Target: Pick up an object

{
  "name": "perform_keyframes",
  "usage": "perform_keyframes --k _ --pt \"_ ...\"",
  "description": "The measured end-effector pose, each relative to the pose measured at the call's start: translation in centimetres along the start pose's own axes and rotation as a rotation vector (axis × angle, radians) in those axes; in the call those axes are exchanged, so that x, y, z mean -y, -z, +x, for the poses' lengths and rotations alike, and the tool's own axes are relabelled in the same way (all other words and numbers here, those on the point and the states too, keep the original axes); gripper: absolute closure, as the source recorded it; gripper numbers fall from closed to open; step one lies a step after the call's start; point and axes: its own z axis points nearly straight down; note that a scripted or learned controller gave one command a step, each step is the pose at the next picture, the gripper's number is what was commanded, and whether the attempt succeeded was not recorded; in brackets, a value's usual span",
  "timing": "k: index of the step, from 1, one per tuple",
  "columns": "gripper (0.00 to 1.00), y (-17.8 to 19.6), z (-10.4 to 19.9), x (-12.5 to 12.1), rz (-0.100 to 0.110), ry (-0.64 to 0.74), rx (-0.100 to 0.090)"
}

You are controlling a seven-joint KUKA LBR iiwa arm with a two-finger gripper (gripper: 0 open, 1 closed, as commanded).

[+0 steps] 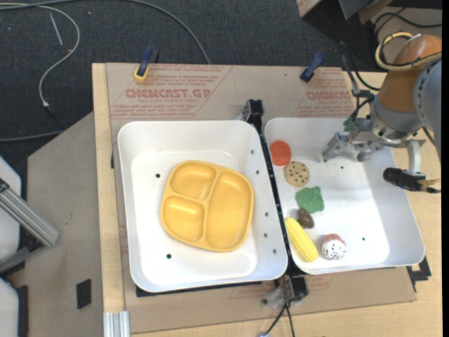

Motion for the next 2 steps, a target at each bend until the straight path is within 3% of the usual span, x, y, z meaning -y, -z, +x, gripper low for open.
perform_keyframes --k 1,2 --pt "1.00 1.2 0.0 -0.1 -0.004 0.002 0.002" --pt "1.00 7.1 0.0 -1.3 -0.010 0.000 0.004"
